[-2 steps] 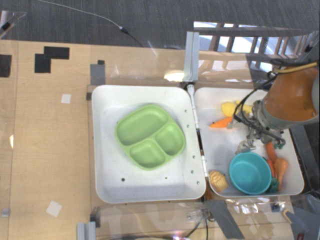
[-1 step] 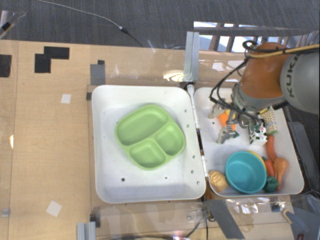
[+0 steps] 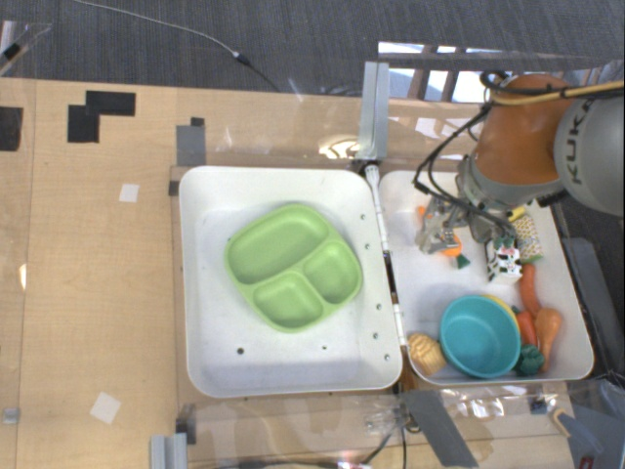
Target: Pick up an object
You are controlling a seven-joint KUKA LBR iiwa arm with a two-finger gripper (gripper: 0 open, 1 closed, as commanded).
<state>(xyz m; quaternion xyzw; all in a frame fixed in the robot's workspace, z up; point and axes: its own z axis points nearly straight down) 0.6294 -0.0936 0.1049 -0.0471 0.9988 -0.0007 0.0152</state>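
Note:
My gripper (image 3: 444, 234) hangs low over the upper left part of the right bin (image 3: 576, 360), under the orange wrist band. A small orange piece (image 3: 456, 256) lies just below it; I cannot see anything held. Also in this bin are a teal bowl (image 3: 479, 336), a tan bread-like lump (image 3: 425, 352), two orange carrots (image 3: 545, 328) along the right wall, and a small black-and-white toy (image 3: 505, 261). The arm hides the bin's top right corner.
The left bin (image 3: 210, 360) holds a green divided plate (image 3: 293, 266). A metal divider (image 3: 386, 262) runs between the two bins. Black cables loop around the wrist. A yellow rim (image 3: 509, 308) peeks from behind the teal bowl.

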